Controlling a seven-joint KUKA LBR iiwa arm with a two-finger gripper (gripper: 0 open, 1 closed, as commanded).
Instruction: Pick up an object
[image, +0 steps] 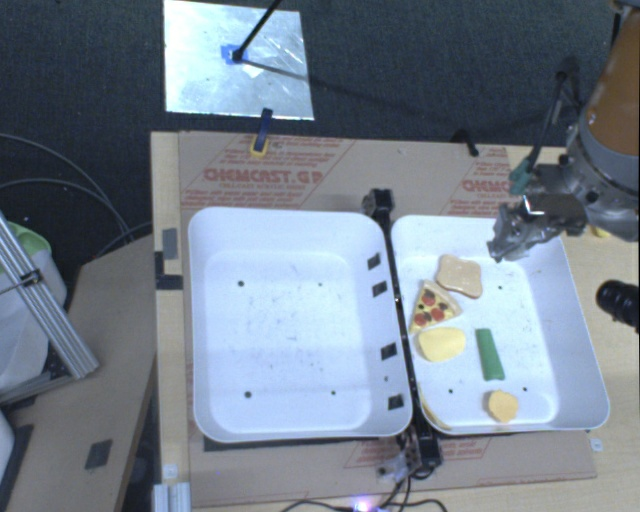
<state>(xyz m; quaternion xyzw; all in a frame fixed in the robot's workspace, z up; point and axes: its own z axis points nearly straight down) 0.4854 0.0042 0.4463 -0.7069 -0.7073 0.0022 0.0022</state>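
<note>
The gripper (508, 243) hangs over the right bin's (560, 300) far edge, its state impossible to tell, just beyond the toast slice (459, 276), which looks a light, stiff, flat toy best pinched across its thin edges.

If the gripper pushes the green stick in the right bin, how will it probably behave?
The green stick looks straight and even, so it is probably stiff. It lies flat, so tipping seems unlikely; it may slide on the smooth white bin. If rounded, it could roll sideways, but its cross-section cannot be told.
</note>
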